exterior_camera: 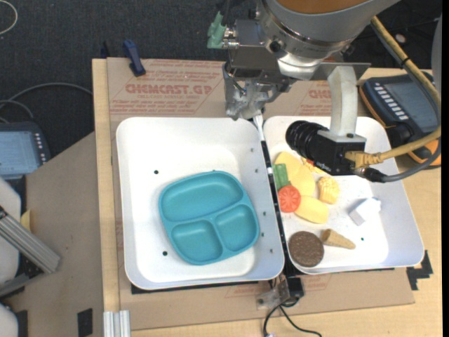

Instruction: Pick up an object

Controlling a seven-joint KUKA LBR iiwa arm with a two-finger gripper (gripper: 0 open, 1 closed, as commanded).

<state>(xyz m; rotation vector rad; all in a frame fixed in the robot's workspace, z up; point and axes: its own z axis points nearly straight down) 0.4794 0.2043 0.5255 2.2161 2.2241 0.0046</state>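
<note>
- The gripper (pixel 245 107) hangs over the far rims of the two bins, right at the seam between them. Whether it is released or clenched cannot be told from this angle, and no object is visible in it.
- From the gripper, the left bin (pixel 133 188) spreads toward 7 o'clock. A teal plate (pixel 208 217) lies flat in the near half of that bin.
- The right bin (pixel 400 223) spreads toward 5 o'clock and holds the small pickable things, bunched along its 9 o'clock wall.
- A green piece (pixel 281 175) and a tomato (pixel 290 199) sit just beside that wall, with the corn (pixel 327 188) at the tomato's 2 o'clock.
- A cookie (pixel 306 248) lies at the bin's 7 o'clock corner, and a cone (pixel 339 239) sits just beside it at 3 o'clock.
- A pale block (pixel 361 211) rests apart from the rest, near the bin's centre.
- Step, as I judge it: the approach, with nothing grasped yet.
- The next move calls for choosing a target, travelling toward 5 o'clock, then descending. The cone or the block looks easiest, since each stands clearer of its neighbours than the crowded tomato does.
</note>
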